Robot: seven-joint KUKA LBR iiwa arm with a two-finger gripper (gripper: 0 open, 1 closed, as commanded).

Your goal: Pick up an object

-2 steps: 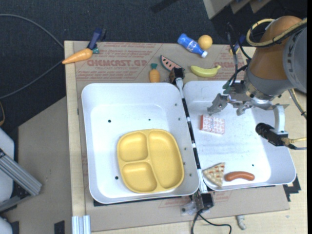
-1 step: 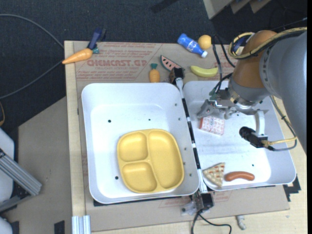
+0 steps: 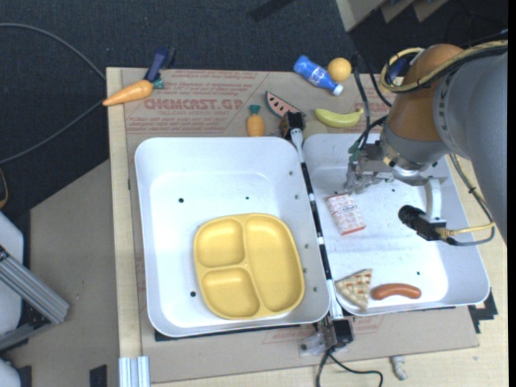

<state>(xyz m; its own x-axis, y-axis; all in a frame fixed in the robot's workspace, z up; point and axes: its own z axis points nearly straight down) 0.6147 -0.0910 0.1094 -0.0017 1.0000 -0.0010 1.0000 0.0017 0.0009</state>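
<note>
Two white bins (image 3: 153,176) on cardboard-topped bench (image 3: 193,103), dark carpet (image 3: 64,6) around.

Arm (image 3: 476,79) cut off at right edge. Hand (image 3: 363,172) fingers too small to tell. Right bin (image 3: 459,285) top corner hidden under arm

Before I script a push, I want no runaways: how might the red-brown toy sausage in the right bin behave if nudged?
The red-brown toy sausage looks rounded and smooth, so it would probably roll sideways or slip from a loose pinch. It seems small plastic play food, likely light and stiff. Lying beside the toy pizza slice, near the right white bin front wall, it may bump either.
</note>
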